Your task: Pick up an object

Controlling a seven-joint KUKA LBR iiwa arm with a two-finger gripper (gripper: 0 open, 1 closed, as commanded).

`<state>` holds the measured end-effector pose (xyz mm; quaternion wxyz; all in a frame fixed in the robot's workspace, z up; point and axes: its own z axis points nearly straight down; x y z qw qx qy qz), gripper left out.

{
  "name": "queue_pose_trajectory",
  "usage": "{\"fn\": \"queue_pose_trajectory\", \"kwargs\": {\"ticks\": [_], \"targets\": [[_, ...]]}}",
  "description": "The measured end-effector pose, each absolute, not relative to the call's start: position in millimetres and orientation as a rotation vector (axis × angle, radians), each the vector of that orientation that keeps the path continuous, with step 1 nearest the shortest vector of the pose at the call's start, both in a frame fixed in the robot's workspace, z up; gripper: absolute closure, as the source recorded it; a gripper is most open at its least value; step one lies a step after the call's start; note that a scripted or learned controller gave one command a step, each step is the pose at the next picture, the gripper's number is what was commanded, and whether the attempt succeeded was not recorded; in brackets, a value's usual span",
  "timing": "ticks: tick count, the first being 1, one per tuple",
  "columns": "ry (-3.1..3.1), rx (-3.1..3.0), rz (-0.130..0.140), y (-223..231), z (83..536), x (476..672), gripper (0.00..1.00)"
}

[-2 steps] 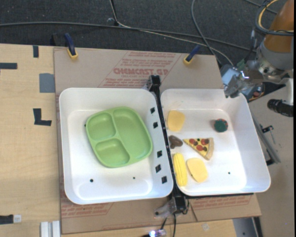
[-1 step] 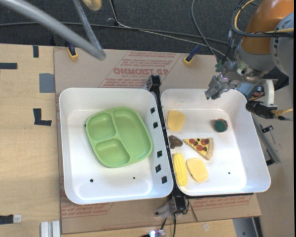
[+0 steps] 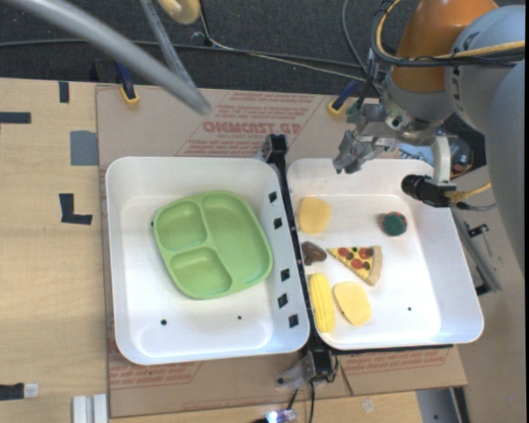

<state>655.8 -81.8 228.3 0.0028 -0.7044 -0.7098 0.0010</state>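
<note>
A green divided tray [image 3: 213, 243] lies in the left white bin [image 3: 128, 236] on cardboard [image 3: 247, 122].

Arm shell [image 3: 502, 69]: smooth light grey, rounded, bulky, rising right of the right-hand white bin [image 3: 458, 315].
Orange band [image 3: 439, 33]: glossy orange dome above the wrist, beyond that bin's far right corner.
Cables [image 3: 381, 11]: thin dark and yellow-tinted loops around the orange band; one yellow-edged line runs across the grey shell.
Wrist block [image 3: 406, 117]: grey metal under the orange band, with small dark fittings.
Gripper [image 3: 351, 159]: dark grey metal, angular, over the bin's far rim.
Side fitting [image 3: 426, 189]: black cylinder on a white bracket, with a yellowish cable trailing right.
</note>
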Motion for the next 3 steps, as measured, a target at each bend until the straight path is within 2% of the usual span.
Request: {"fn": "queue_pose_trajectory", "kwargs": {"ticks": [1, 2, 3], "targets": [[-2.226, -2.21, 0.004, -17, 222, 654.3, 1.0], [-2.224, -2.212, 0.006, 28, 214, 657.7, 1.0], [-2.227, -2.211, 0.003, 80, 228, 661.4, 1.0]]}}
